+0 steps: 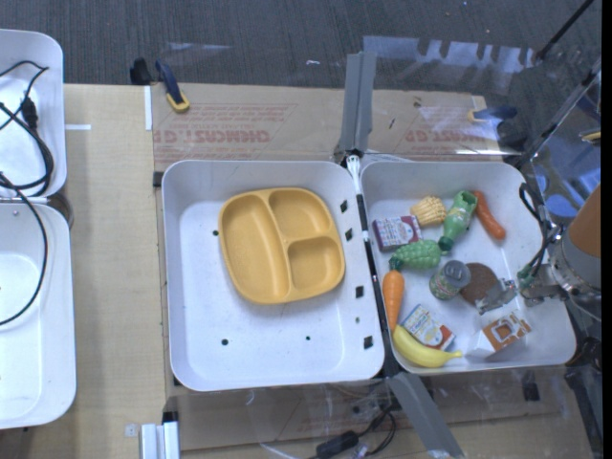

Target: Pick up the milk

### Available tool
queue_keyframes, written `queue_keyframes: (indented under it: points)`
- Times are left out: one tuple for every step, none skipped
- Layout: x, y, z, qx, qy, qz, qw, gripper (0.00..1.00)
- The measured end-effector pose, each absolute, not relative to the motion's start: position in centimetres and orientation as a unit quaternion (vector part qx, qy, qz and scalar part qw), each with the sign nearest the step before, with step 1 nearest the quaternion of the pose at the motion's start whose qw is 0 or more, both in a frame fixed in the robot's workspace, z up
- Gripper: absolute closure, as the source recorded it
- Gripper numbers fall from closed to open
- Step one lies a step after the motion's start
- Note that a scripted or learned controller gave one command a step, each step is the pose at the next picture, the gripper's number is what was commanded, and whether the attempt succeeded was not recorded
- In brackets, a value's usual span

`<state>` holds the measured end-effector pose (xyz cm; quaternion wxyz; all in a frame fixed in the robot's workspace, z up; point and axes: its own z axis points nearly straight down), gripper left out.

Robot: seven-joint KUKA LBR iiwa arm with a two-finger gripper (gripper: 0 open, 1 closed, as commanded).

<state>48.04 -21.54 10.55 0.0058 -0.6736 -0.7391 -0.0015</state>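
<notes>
The right bin (545,357) holds several toy foods. A small white carton with an orange label (505,332), which I take for the milk, lies near the bin's front right corner. My gripper (497,298) reaches in from the right and hangs just above and behind that carton, over a brown round piece (477,281). Nothing is visibly held. A second small carton with blue and orange print (426,325) lies near the front, beside a banana (421,350).
Also in the right bin are a corn cob (428,209), green bottle (458,218), red chili (490,217), purple box (396,230), green bumpy vegetable (415,253), carrot (393,296) and tin can (448,278). The left bin (191,342) holds a yellow divided plate (282,244).
</notes>
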Motion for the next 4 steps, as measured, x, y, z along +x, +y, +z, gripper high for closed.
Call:
queue_keyframes:
  points:
    - [47.7, -20.6, 9.1, -0.642, -0.766, 0.0001, 0.001, 0.0]
    - [47.8, -20.6, 10.0, -0.644, -0.765, -0.0001, 0.0, 1.0]
    - [47.8, -20.6, 10.0, -0.643, -0.766, 0.0, 0.0, 0.0]
    - [47.9, -20.6, 10.9, -0.645, -0.765, 0.0001, 0.0, 1.0]
